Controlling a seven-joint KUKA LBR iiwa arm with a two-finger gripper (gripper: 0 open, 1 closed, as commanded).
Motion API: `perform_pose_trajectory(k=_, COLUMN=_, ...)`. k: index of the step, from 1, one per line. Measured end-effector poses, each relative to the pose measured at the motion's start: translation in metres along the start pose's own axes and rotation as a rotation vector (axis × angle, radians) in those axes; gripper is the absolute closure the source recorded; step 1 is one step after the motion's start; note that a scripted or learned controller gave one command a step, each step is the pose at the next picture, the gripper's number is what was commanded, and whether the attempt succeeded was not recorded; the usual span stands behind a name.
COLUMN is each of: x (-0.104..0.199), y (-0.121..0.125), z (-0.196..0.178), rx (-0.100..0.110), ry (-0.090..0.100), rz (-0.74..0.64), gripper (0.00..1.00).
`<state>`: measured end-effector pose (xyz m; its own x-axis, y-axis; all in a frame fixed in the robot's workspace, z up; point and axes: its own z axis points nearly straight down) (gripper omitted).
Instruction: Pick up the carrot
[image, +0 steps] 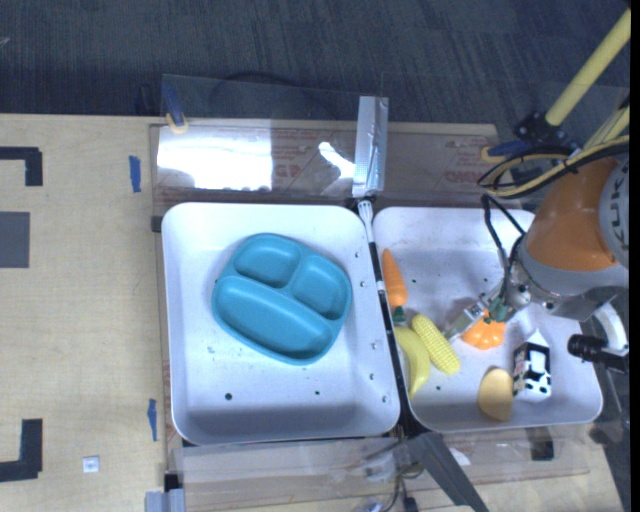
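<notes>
Step in hand: approach. The carrot (394, 279) had not been lifted and lay in the right bin (570, 400).
Carrot position: against the left wall of the right bin, just beside the divider, long axis running roughly up and down the view, green end toward the corn cob (436, 343).
Neighbours: corn cob and banana (412, 360) just below the carrot; a small orange fruit (484, 335) near the bin's middle; a tan egg-shaped item (496, 392) and a black-and-white toy (535, 370) toward the lower right.
Pincer (497, 312): low over the middle of the right bin, at or just above the orange fruit, well apart from the carrot. Opening could not be told; no object was seen between its tips.
Arm pose: reaching in from the right, orange band (570, 225) above the wrist, wrist angled down and leftward.
Next move, as judged: travel left toward the bin wall, align across the carrot's narrow width, descend clear of the corn cob.
Left bin (190, 400): held a blue divided plate (283, 295).
</notes>
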<state>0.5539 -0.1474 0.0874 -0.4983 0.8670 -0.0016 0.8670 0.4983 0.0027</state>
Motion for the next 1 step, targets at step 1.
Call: perform_pose_trajectory(k=1, x=-0.0224, y=-0.0320, z=0.0005, rx=0.000, ry=0.000, rz=0.294, gripper=0.00)
